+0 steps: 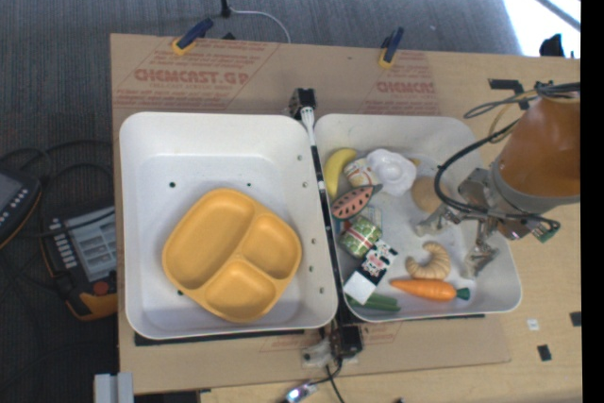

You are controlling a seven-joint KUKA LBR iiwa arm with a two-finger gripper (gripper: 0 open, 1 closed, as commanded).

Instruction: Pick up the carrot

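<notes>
The carrot (426, 290), orange with a green stub at its right end, lies flat along the right bin's (510, 297) near wall. Above it, the gripper (462, 239) hangs spread, clutching nothing.

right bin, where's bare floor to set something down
In the right bin, bare patches lie along the top wall right of the white object and between croissant and gripper. Crowded down the left side, banana to carrot.

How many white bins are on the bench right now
2. The left bin holds a yellow divided plate. The right bin holds the carrot near its front edge among other toy foods, with the pincer above it.
</notes>
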